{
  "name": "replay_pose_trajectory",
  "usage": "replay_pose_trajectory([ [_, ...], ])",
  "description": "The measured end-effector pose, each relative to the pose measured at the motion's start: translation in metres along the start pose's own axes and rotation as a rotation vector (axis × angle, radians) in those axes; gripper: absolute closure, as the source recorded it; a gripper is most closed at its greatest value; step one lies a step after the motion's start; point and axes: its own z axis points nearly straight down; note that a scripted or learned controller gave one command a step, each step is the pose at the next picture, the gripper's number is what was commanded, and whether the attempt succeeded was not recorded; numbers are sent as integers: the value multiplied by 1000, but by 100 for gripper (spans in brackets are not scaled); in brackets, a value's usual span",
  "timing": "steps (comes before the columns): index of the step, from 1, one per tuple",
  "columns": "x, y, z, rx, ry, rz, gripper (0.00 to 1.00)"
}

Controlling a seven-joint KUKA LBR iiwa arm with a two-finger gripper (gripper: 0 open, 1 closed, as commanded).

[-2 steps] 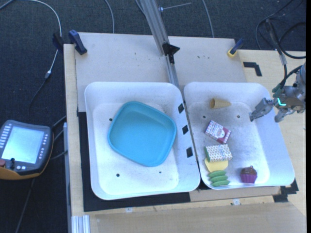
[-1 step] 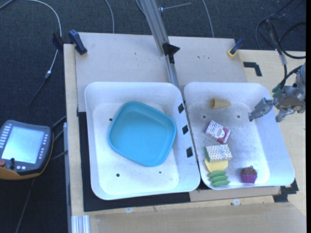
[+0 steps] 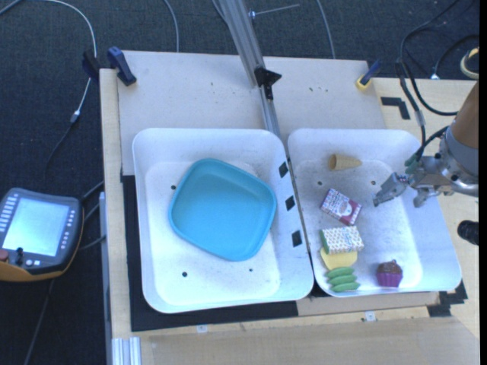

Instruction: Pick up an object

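Purple cupcake toy, frilled base

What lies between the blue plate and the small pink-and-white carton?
In the camera view, bare white floor of the left bin, the two bins' adjoining rims, then bare floor of the right bin separate the blue plate from the pink-and-white carton.

Tool over right bin, fingers spread, holding nothing. Below-left: pink carton, sandwich block, green pea pod, purple cupcake, cone. Left bin: blue plate.
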Motion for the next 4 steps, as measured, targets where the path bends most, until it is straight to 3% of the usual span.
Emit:
replay_pose_trajectory([
  [2,-14,1,97,-2,0,1,0],
  [3,-14,2,84,-6,-1,0,100],
  [4,-15,4,42,-9,-2,0,100],
])
